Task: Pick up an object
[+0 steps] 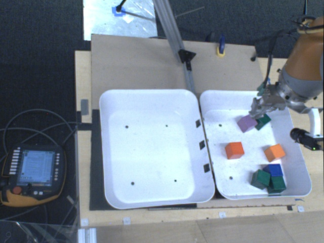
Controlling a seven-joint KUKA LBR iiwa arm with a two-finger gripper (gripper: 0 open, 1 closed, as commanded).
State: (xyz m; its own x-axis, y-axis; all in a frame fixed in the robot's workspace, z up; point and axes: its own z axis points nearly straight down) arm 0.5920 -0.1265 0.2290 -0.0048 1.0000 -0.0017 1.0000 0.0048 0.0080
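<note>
The gripper hangs just above the purple block. The block lies slightly left and below it. Whether it is open I cannot tell.

Desk: tan board across the frame's centre, over dark carpet.
Left bin: shallow, white, at centre frame, flat on the desk.
Right bin: white, just beside the left bin, their rims touching.
Black mat: under the left bin's lower-left edge.
Blue-and-yellow clamp: at the desk's upper edge, right of centre.
Pendant: lower left of the frame, on the carpet beside the desk.
</note>
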